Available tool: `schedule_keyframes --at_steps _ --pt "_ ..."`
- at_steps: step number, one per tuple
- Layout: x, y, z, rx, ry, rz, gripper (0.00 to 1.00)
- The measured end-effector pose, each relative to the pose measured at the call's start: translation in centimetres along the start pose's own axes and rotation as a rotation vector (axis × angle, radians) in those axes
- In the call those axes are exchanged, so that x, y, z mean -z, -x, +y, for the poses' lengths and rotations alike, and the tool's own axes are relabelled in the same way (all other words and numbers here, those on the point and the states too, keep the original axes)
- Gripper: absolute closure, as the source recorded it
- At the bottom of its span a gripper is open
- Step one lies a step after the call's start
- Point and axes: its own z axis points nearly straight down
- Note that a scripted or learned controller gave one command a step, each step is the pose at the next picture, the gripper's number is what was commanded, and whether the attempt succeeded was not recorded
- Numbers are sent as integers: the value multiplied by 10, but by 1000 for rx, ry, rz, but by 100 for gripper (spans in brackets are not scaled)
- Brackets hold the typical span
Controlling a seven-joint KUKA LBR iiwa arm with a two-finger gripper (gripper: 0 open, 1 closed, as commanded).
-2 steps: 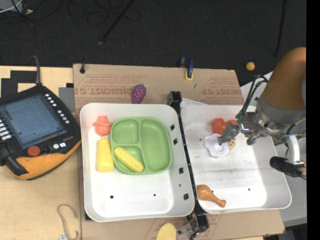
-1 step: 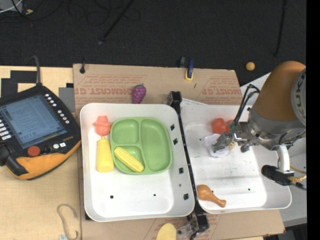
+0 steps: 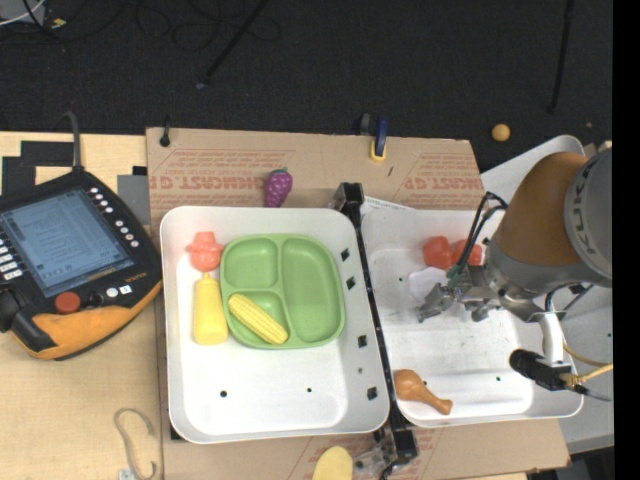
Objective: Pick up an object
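Observation:
In the right bin [image 3: 470, 368] a red toy [image 3: 437, 251] lies near the back wall, and a tan drumstick [image 3: 421, 391] lies at the front left corner. My gripper [image 3: 456, 305] hangs low over the middle of this bin, just in front of and to the right of the red toy. Its grey fingers are spread open with nothing between them. The left bin [image 3: 260, 388] carries a green divided plate [image 3: 300, 288] with a yellow corn cob [image 3: 258, 319] on it. A yellow bottle-shaped toy [image 3: 208, 311] and a salmon-red toy [image 3: 204, 252] lie beside the plate.
A purple grape bunch [image 3: 278, 186] sits on the cardboard behind the left bin. A yellow toy [image 3: 333, 463] lies in front of the bins. A teach pendant [image 3: 70, 258] rests on the bench at the left. The grey and orange arm [image 3: 545, 218] covers the right bin's far right.

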Motion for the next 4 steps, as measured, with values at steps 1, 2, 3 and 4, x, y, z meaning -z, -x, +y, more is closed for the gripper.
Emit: schedule_keyframes --at_steps 1,2,3,4 --pt "-30 -3 0 2 3 0 0" --pt "-18 -1 0 -5 4 0 100" --pt "25 -4 -3 -2 8 -2 100" --pt "70 3 2 -2 9 -2 100"
